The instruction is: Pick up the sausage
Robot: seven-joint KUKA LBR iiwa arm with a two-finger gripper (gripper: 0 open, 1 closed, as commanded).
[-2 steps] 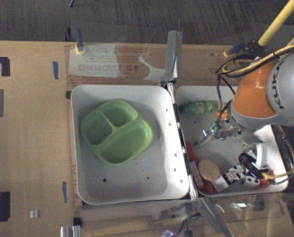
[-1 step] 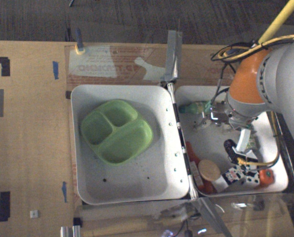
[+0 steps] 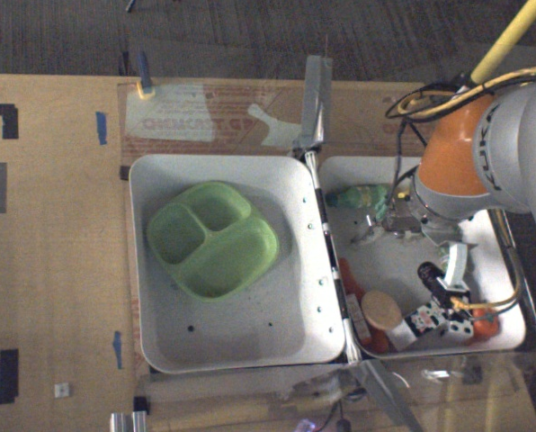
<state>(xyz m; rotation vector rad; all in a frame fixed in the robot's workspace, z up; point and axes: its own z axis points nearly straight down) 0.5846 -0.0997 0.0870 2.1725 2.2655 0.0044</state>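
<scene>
The sausage (image 3: pixel 352 293) looks like a reddish-brown elongated piece lying along the left wall of the right bin (image 3: pixel 511 331), partly hidden by a tan round-topped object (image 3: pixel 381 311). My gripper (image 3: pixel 379 227) hangs over the upper middle of the right bin, below the orange wrist band (image 3: pixel 452 156). It is above and to the right of the sausage, apart from it, and close to a green object (image 3: pixel 360 195) at the bin's top left. The arm hides the bin's upper right part.
A green divided plate (image 3: pixel 212 238) lies in the left bin (image 3: pixel 250 340). A black-and-white object (image 3: pixel 437 300) and an orange piece (image 3: pixel 484 328) crowd the right bin's lower right. A metal divider (image 3: pixel 326 241) separates the bins.
</scene>
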